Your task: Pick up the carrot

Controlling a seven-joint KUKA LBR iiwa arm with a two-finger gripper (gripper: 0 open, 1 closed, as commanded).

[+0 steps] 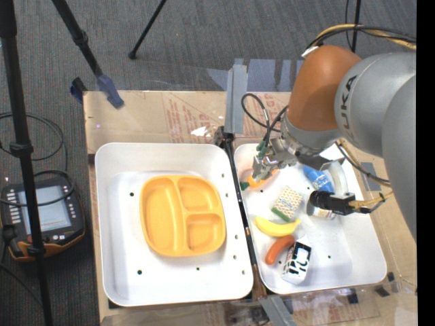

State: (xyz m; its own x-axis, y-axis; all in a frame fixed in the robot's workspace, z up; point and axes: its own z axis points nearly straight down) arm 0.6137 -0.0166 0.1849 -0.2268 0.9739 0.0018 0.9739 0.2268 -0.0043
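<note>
End effector (262, 168) is down right on the carrot (259, 180), grasp stage; can't tell its state. Next up: confirm grip, then lift straight up.

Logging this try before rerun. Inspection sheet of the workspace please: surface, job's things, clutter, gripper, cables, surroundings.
Surface: two white bins; left bin, right bin.
Job's things: carrot in the right bin's upper left corner, partly covered by the gripper.
Clutter: yellow divided plate in left bin; banana, sausage, patterned block, black-and-white packet, blue bottle in right bin.
Grippers: gripper low over the carrot; finger state unclear.
Cables: black cable loop by the wrist.
Surroundings: teach pendant, tripod legs, carpet.
</note>
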